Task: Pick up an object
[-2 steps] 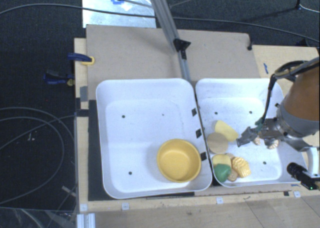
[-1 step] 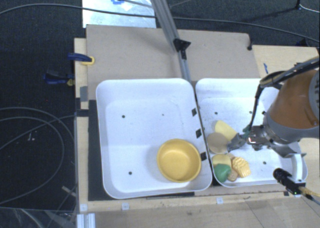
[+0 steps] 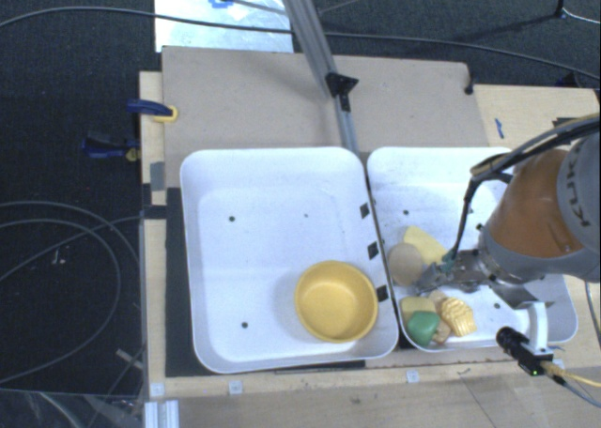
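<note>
Tan ball (image 3: 406, 263) just left of tool (image 3: 434, 278), yellow block (image 3: 425, 246) behind

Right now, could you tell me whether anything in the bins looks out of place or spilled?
Nothing stands out. The yellow bowl sits upright in the left bin; the small items cluster in the right bin.

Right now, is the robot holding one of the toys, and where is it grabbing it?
It cannot be told. The tool is low in the right bin, among a tan ball and yellow pieces, but no toy visibly sits in its grip.
</note>
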Available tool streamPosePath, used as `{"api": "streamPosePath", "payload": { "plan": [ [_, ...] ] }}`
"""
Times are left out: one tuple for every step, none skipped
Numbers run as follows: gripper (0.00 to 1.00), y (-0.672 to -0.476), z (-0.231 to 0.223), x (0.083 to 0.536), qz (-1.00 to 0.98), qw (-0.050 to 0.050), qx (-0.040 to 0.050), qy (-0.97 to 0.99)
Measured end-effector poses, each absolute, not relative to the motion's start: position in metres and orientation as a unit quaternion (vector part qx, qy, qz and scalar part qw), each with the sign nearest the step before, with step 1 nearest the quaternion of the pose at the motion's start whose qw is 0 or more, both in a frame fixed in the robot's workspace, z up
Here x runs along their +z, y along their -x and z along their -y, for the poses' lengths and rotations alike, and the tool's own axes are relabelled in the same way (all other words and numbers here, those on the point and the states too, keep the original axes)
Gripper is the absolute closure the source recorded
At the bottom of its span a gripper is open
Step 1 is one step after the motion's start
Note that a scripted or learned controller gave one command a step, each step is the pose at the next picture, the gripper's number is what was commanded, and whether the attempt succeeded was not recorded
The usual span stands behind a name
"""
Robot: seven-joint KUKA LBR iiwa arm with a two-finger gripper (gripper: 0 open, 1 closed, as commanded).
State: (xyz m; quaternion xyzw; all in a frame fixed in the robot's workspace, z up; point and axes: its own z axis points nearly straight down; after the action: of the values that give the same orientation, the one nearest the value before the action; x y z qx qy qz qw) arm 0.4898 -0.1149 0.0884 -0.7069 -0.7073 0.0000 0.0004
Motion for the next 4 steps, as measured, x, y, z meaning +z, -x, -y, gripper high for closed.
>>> {"api": "streamPosePath", "payload": {
  "plan": [
    [1.0, -0.491, 0.115, 0.101, 0.708, -0.001, -0.0011, 0.707],
    [1.0, -0.489, 0.116, 0.144, 0.709, -0.002, -0.0013, 0.706],
    [1.0, -0.497, 0.125, 0.2, 0.709, -0.004, -0.002, 0.706],
    [1.0, -0.499, 0.125, 0.244, 0.709, -0.003, -0.002, 0.705]
  ]
}}
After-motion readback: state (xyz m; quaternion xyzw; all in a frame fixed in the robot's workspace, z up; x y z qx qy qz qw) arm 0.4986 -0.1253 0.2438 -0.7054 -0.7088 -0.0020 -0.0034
